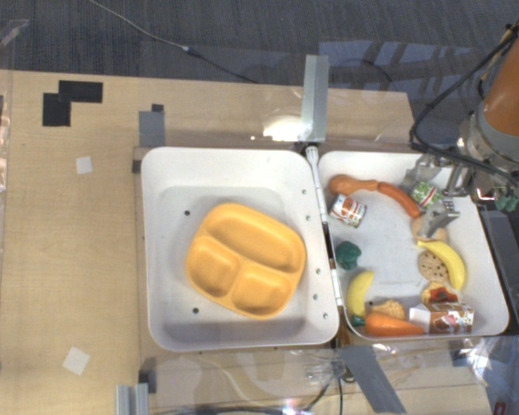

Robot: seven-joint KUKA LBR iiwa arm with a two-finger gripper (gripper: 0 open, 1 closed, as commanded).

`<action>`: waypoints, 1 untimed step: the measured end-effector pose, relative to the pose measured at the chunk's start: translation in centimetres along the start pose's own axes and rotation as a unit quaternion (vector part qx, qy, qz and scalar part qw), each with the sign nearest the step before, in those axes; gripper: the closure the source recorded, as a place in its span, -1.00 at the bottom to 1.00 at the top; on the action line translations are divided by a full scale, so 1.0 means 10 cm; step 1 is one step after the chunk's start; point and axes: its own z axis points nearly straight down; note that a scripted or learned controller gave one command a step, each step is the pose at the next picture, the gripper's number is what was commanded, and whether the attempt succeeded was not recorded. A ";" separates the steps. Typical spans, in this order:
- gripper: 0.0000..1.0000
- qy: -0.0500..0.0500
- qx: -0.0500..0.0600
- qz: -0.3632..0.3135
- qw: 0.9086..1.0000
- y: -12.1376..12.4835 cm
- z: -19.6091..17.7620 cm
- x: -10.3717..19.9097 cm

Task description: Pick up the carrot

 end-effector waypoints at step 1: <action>-1.00 0.002 0.000 -0.055 0.998 -0.58 0.59 0.46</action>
